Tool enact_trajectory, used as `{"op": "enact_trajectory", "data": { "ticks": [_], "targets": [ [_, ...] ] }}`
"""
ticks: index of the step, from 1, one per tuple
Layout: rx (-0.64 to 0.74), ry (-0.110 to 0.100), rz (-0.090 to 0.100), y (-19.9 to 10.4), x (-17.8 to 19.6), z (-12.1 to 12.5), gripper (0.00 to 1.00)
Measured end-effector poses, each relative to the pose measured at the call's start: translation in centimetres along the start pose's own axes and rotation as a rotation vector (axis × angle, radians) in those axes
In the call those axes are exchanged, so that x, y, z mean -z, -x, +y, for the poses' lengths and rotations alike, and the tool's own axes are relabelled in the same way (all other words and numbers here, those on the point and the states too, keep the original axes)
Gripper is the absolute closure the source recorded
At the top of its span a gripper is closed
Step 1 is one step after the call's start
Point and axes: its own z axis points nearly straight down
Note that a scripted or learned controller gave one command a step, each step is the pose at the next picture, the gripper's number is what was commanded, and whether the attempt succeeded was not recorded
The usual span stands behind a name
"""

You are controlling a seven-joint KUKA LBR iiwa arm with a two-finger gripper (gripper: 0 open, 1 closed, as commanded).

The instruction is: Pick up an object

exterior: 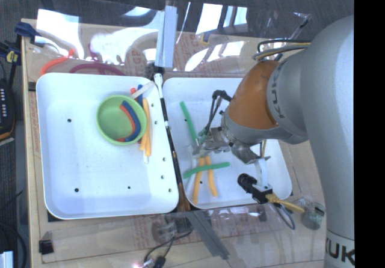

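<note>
My gripper (pixel 201 146) reaches down into the right bin (pixel 183 95), low over a cluster of thin sticks. Under and beside it lie two orange sticks (pixel 212 181) and a green stick (pixel 207 169) crossing them. Another green stick (pixel 188 119) lies slanted toward the bin's far left. The gripper's metal tips sit among the sticks, and the arm hides much of the bin's right half. Nothing can be seen lifted off the bin floor.
The left bin (pixel 72 170) holds a green bowl (pixel 117 119) with red and blue pieces inside, and an orange stick (pixel 146 134) beside it. A divider ridge (pixel 168 140) separates the bins. The grey arm (pixel 313 98) fills the right side.
</note>
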Motion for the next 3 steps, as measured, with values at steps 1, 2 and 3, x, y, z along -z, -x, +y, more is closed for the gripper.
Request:
{"op": "enact_trajectory", "data": {
  "ticks": [1,2,3],
  "targets": [
    [0.0,0.0,0.0,0.0,0.0,0.0,0.0],
    [0.001,0.012,-0.001,0.1,-1.6,-4.4,0.0],
    [-0.212,0.001,-0.003,-1.4,-1.7,4.4,0.0]
  ]
}}
